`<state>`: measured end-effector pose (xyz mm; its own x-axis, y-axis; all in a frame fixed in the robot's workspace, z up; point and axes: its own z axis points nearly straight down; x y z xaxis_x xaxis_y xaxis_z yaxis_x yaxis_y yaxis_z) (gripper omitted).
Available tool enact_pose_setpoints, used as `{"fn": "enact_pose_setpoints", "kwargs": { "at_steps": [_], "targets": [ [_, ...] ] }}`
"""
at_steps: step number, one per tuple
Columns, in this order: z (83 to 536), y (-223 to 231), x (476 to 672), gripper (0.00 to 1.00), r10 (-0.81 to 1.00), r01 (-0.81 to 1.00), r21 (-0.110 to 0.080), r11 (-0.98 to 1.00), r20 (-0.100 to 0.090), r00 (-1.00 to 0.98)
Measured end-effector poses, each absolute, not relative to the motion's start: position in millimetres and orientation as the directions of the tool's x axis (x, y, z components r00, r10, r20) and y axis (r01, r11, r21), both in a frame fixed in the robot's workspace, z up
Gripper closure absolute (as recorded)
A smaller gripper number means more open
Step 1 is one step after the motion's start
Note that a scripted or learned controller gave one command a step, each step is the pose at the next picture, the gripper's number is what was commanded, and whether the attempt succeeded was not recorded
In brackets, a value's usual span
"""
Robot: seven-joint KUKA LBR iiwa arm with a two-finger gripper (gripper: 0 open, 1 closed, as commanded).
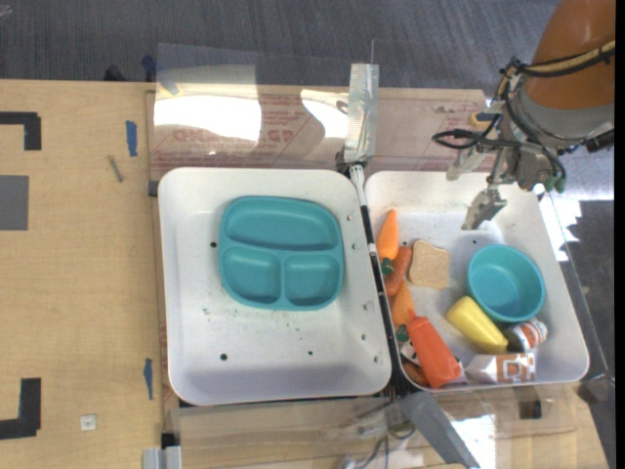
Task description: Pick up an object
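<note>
The right bin (444, 198) holds a pile of things. An orange carrot (389, 234) lies along its left wall, with a tan bread slice (429, 264) beside it. A teal bowl (504, 281) sits at the right, and a yellow piece (476, 323) leans against its front. An orange bottle (433, 350) and a white-and-orange can (503, 367) lie along the front. My gripper (481, 213) hangs over the back of this bin, above bare floor, behind the bowl and to the right of the bread. Nothing is seen in it.
The left bin (186, 291) holds a teal divided plate (281, 252). A clear upright divider (361, 110) stands at the back between the two bins. The arm's orange band (581, 27) and cables fill the upper right. Wooden bench lies to the left.
</note>
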<state>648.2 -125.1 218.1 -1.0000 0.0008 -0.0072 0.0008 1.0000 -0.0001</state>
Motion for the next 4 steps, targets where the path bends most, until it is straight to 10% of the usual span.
{"fn": "enact_pose_setpoints", "kwargs": {
  "at_steps": [1, 3, 4],
  "targets": [
    [89, -154, 561.3, 0.0, 0.4, 0.4, 0.003, 0.917, -0.01, -0.916],
    [92, -132, 488.0, 0.0, 0.455, 0.455, 0.011, 0.89, -0.024, -0.89],
    [103, -131, 489.8, 1.0, 0.452, 0.452, 0.011, 0.892, -0.028, -0.891]
  ]
}}
